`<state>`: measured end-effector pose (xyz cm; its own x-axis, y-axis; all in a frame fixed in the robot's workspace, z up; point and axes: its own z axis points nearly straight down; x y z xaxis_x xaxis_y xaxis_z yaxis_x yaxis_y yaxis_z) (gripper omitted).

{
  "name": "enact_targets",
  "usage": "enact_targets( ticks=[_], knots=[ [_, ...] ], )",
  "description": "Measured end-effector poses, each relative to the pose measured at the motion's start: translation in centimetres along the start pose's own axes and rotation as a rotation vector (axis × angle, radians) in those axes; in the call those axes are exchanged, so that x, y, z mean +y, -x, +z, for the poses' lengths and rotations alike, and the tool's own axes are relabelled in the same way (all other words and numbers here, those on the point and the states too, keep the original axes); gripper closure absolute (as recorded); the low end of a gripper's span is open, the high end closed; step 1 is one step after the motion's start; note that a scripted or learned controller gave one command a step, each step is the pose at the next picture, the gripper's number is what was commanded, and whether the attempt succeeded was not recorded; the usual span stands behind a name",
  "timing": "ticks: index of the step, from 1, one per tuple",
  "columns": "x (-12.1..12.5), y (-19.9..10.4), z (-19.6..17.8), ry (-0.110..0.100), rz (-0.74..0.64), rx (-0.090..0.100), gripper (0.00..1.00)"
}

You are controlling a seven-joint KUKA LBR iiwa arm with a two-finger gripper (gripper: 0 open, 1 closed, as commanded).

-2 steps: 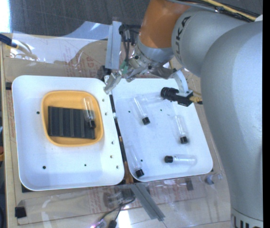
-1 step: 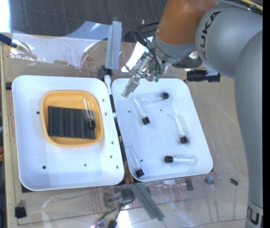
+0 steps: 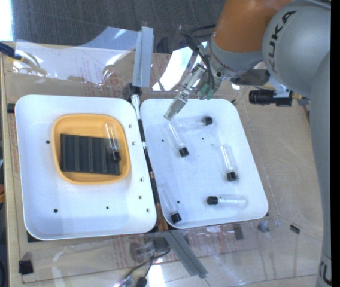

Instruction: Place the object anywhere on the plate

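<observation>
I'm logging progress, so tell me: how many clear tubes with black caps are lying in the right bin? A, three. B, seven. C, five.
C: the right bin holds five tubes, near its top, center left, right, bottom right and bottom left corner; a sixth tube lies on the plate.

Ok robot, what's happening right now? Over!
Two-finger gripper over right white bin's top edge, nothing between fingers. One clear black-capped tube already on yellow plate. Five more tubes loose in right bin. Path clear.
</observation>
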<state>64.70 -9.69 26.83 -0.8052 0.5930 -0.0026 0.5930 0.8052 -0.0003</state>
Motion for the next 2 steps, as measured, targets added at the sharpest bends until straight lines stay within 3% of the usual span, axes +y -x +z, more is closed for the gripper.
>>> enact_targets(
  ticks=[1, 2],
  knots=[
    [-1.5, 1.3, 1.8, -0.002, 0.022, 0.004, 0.0],
    [-1.2, 1.3, 0.7, 0.001, 0.011, 0.0, 0.0]
  ],
)
